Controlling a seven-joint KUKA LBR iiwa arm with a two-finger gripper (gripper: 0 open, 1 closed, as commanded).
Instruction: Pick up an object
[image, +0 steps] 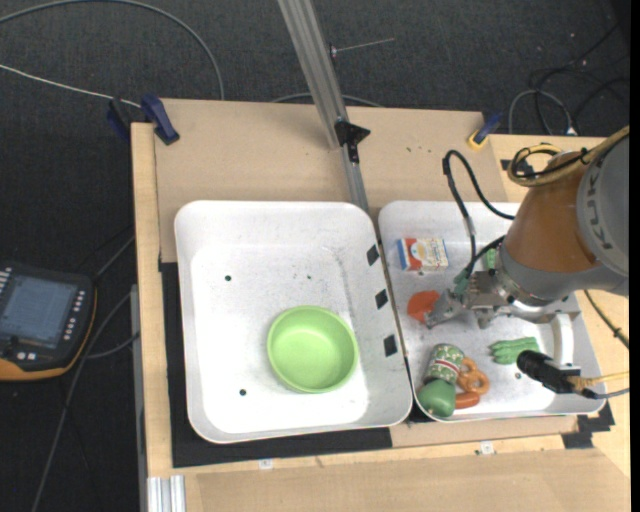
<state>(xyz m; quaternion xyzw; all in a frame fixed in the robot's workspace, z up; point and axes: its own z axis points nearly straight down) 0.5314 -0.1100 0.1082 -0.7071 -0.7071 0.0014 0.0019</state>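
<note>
Nearest the camera, a green patterned toy (440, 378) lies against the near wall of the right bin (425, 218), an orange ring (472, 381) touching it. The left bin (250, 240) holds a green bowl (312, 348). On the surface (260, 150) both bins sit side by side. The end effector (438, 316) is low in the right bin, its tip just beside a small red piece (420, 302), which seems the likely target. I cannot tell whether the end effector is open or closed, and nothing can be seen held in it. This looks like the approach or grasp step, with no lift yet. The red piece lies flat near the bin's left wall, its long axis seemingly running across the bin and pointing towards the divider. The next move calls for straddling its short side and closing squarely. A white carton (420, 253) sits just beyond it, and a green glove-like thing (512, 350) lies on the arm's side.
</note>
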